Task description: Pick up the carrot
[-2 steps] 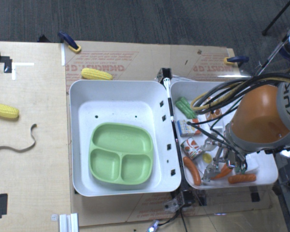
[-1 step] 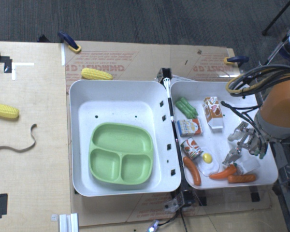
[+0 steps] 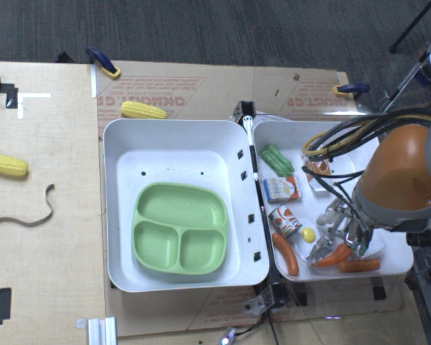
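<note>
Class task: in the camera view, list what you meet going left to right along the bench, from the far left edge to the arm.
corn cob on the wood → second corn cob on the cardboard → green divided plate → green toy vegetable → carrot → gripper

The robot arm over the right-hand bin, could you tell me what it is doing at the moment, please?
The grey arm with the orange band has its two-finger gripper low in the right white bin, directly over an orange carrot near the front wall. Whether it has a grip cannot be told. A second orange piece lies beside the carrot and a reddish sausage to their left. The left white bin holds a green divided plate.
</note>
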{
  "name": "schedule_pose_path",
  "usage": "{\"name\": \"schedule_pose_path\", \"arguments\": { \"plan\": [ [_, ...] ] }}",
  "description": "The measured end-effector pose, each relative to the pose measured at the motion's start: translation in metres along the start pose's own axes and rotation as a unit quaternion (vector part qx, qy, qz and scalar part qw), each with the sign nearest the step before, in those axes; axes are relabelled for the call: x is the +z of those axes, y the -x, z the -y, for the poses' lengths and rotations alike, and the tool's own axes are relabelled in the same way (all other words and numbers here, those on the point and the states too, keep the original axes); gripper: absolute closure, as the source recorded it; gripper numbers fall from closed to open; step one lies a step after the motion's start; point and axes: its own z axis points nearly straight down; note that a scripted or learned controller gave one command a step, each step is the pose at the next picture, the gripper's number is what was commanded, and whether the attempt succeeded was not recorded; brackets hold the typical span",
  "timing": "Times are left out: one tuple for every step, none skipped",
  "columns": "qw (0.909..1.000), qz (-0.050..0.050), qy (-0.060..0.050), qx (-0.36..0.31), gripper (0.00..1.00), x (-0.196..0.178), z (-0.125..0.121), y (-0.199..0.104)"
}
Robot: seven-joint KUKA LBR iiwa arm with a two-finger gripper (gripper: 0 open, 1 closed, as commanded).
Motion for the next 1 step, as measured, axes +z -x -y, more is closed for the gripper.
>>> {"name": "schedule_pose_path", "arguments": {
  "plan": [
    [0.9953,0.001,0.000,0.096,0.00,-0.0002,-0.0315,0.0384]
  ]
}}
